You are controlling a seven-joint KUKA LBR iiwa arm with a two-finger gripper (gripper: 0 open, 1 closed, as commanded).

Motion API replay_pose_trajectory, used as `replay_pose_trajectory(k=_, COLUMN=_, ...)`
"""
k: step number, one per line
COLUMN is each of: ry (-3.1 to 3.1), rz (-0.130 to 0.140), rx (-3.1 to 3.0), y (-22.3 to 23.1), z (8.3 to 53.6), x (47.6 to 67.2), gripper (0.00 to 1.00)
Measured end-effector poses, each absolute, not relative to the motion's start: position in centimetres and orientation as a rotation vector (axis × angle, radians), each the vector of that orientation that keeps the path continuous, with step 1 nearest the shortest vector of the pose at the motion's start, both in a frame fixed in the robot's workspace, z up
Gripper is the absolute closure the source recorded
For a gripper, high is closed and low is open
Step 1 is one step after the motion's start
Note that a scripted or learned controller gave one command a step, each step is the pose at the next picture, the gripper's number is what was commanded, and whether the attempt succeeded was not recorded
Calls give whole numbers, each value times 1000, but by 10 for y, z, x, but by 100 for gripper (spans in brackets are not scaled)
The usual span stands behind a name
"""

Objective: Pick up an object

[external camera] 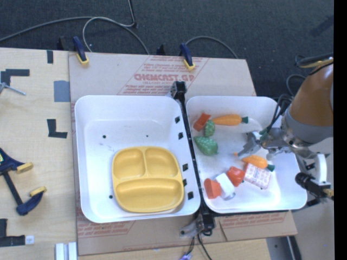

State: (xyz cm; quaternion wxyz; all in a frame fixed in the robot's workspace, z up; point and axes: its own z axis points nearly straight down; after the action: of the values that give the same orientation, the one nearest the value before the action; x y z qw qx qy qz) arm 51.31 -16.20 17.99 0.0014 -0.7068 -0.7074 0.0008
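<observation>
From the camera view, the metal two-finger gripper is hovering in the right white bin, its finger state impossible to tell, just at 12 o'clock of a small orange plastic carrot; a yellow divided plate is lying in the left white bin.

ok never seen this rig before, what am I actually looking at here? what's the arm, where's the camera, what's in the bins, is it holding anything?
One fixed camera looks down at a slant on a bench with two shallow white bins. The grey and orange shape at the right is a robot arm reaching in; its gripper hangs over the right bin. Whether it holds anything can't be made out. The left bin holds a yellow divided plate. The right bin holds toy food: a carrot, a green piece, a smaller orange carrot, red pieces and a pink-dotted white block.
</observation>
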Motion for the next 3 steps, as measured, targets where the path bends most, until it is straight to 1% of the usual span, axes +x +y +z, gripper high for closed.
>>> replay_pose_trajectory(k=1, ry=-2228, rz=-3, rx=-2229, y=-151, z=94, x=517, gripper=0)
replay_pose_trajectory(k=2, ry=-2235, rz=-7, rx=-2241, y=-142, z=91, x=515, gripper=0)
replay_pose_trajectory(k=3, ry=-2239, rz=-12, rx=-2242, y=-124, z=91, x=503, gripper=0)
